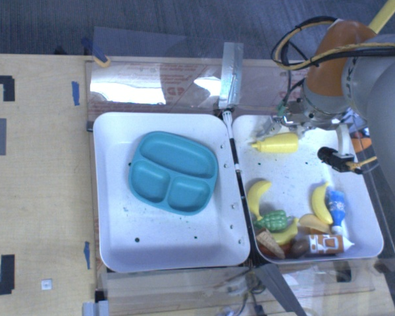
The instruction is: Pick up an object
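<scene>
Yellow bottle [277,143], smooth, cone-tipped plastic

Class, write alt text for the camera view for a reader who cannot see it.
The arm's gripper hangs over a yellow bottle in the right bin, which also holds bananas and other toy food. The left bin holds a blue tray.

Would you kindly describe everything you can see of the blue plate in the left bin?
The blue plate is a rounded, teal-blue divided dish that looks like smooth plastic. Raised ridges split it into three compartments: one long one along its far side and two smaller ones nearer the camera. It lies flat and right side up on the floor of the left bin, turned slightly askew, roughly central, clear of the walls. Nothing rests in it or touches it.
</scene>
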{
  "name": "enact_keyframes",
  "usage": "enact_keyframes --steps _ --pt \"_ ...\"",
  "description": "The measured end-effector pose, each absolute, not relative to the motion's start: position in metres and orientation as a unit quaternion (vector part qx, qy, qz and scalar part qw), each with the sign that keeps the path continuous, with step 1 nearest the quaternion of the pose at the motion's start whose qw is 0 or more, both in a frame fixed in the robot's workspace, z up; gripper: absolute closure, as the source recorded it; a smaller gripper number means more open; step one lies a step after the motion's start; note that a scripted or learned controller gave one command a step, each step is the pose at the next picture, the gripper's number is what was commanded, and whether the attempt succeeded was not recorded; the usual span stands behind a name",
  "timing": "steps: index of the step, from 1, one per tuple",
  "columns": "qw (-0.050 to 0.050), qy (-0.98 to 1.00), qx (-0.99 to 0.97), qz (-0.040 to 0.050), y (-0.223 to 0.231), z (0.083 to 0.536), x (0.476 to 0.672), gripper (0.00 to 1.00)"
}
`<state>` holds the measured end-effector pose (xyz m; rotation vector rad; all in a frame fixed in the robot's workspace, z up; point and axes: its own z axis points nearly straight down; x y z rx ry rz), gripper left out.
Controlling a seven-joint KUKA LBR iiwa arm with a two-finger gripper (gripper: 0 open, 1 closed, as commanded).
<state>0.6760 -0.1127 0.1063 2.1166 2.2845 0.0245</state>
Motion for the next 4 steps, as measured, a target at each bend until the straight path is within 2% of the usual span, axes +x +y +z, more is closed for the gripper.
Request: enact_keyframes --steps 2,3,4 --pt "0.015 0.756 0.655 0.0037 -0.107 0.106 0.675 0.0" --pt "0.012 0.76 0.65 0.006 -0.11 0.106 0.675 0.0" --pt "0.005 0.754 0.656 0.0028 -0.149 0.092 0.659 0.0"
